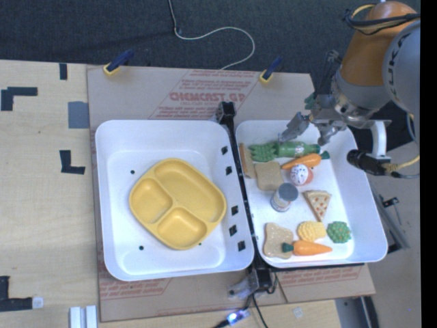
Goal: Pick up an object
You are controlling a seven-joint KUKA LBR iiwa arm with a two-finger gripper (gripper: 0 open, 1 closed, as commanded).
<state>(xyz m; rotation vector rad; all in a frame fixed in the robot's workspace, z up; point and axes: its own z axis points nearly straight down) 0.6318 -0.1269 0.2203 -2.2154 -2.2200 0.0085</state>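
Green bottle lies just below tool, fingers spread wide, holding nothing.

From my station the scene reads evenly and brightly lit from overhead. The two white bins come through clean and slightly washed out, with soft, short shadows along their inner walls. The yellow tray shows a mild sheen (no hard glare). The dark carpet at the top looks grainy. Overall sharpness is modest; the small food items are soft-edged, and the arm is a little blurred.
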